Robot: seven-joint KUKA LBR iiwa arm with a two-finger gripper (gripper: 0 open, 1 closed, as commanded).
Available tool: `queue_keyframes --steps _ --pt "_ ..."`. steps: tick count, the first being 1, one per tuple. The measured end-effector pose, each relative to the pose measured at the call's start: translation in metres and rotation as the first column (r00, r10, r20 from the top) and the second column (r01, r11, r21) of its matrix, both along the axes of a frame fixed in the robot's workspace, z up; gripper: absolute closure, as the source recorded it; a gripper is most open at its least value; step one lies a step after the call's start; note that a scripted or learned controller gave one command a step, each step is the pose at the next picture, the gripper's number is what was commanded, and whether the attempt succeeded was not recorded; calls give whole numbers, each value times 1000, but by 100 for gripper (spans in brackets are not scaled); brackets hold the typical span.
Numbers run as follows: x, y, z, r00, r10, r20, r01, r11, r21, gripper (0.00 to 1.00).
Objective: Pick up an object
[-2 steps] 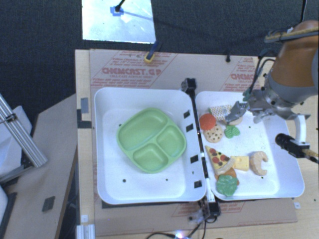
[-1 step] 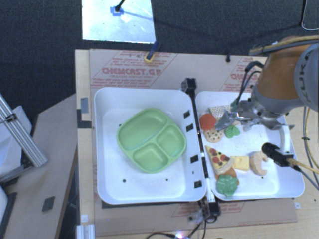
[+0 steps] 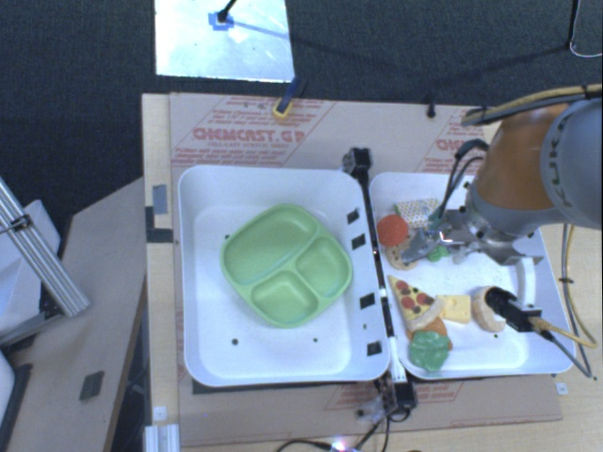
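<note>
The right bin (image 3: pixel 542 361) holds several toy foods. A red tomato (image 3: pixel 393 227) lies at its left side, with a checkered cracker (image 3: pixel 415 211) just behind it. Nearer the front are a pizza slice (image 3: pixel 412 298), a yellow cheese piece (image 3: pixel 457 308), a green leafy piece (image 3: pixel 430 350) and a pale bread roll (image 3: pixel 487 310). My gripper (image 3: pixel 421 245) hangs low over the bin's left half, just right of the tomato and above the pizza slice. A small beige piece (image 3: pixel 399 258) pokes out beneath it. I see nothing held.
The left bin (image 3: pixel 207 347) holds a green divided plate (image 3: pixel 285 265). A black-clipped divider (image 3: pixel 370 252) runs between the bins. The arm's grey body and orange band (image 3: pixel 528 172) cover the right bin's back right. Cables (image 3: pixel 565 332) trail along its right edge.
</note>
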State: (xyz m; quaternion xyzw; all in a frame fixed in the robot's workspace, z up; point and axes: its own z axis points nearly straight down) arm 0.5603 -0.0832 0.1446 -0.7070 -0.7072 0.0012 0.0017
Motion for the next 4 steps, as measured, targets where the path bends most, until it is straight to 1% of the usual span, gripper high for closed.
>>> queue_keyframes --steps 1,2,3,4 --pt "-4 -10 -51 1000 0 0 0 1000 0 0" --pt "-3 -10 -60 1000 0 4 0 1000 0 0" --pt "-2 -10 -49 1000 1 8 -1 1000 0 100" --pt "-1 -18 -1 1000 0 10 1 1000 -2 100"
